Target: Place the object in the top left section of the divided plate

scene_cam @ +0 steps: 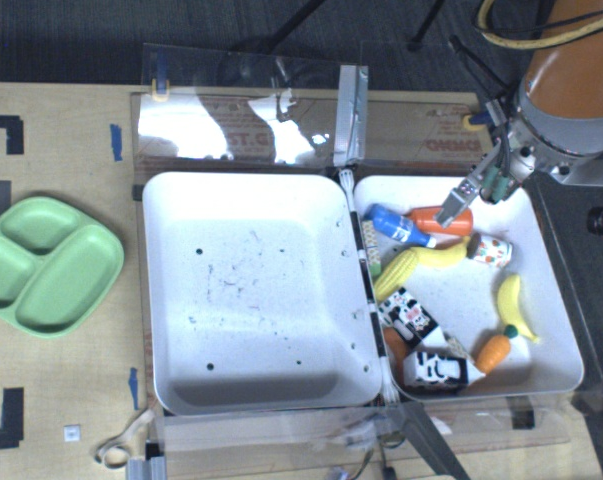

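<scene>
The table point(61, 118) carries two smooth white bins; the left bin point(251, 288) sits bare beside the right bin point(556, 348), which is heaped with glossy plastic toy food. At the table's left edge the matte green divided plate point(49, 265) waits unfilled, so the placing looks barely begun. The claw point(453, 208) hangs over an orange sausage-shaped toy point(443, 222) near the right bin's far edge; I cannot tell whether it grips.

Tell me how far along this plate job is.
Nothing looks placed: the green divided plate left of the bins holds no object. In hand: the gripper is low over the toys in the right bin, near the orange piece. Left: grasp, carry, place top left.
</scene>
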{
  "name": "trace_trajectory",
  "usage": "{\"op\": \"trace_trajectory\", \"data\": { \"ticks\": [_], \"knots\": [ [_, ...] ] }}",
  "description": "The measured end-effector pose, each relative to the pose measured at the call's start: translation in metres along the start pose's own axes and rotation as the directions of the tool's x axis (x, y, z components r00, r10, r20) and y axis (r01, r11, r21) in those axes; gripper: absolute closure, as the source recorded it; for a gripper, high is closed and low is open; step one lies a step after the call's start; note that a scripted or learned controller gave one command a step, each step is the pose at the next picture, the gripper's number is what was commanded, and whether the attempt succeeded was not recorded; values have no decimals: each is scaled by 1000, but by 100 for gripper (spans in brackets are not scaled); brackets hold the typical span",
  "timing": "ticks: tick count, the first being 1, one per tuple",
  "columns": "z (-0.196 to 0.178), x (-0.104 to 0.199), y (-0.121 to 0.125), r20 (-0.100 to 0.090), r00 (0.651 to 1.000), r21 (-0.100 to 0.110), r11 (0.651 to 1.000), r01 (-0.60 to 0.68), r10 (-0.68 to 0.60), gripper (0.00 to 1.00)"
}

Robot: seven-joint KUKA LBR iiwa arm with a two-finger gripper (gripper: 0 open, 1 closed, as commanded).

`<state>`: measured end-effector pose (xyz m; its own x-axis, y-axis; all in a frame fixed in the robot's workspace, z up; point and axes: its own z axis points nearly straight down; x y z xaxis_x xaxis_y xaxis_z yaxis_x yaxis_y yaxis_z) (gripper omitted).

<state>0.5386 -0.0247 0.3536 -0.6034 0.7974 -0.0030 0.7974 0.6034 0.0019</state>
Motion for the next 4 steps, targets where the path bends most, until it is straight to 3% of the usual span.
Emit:
{"op": "trace_trajectory", "data": {
  "ticks": [1, 2, 3, 4],
  "knots": [
    [4, -24, -43, -3, 982, 4, 982, -187, 187, 100],
    [4, -24, -43, -3, 982, 4, 982, -187, 187, 0],
    [-8, -24, -90, -3, 978, 5, 978, -208, 208, 0],
    [-17, -26, -88, -1, 979, 5, 979, -206, 206, 100]
  ]
}}
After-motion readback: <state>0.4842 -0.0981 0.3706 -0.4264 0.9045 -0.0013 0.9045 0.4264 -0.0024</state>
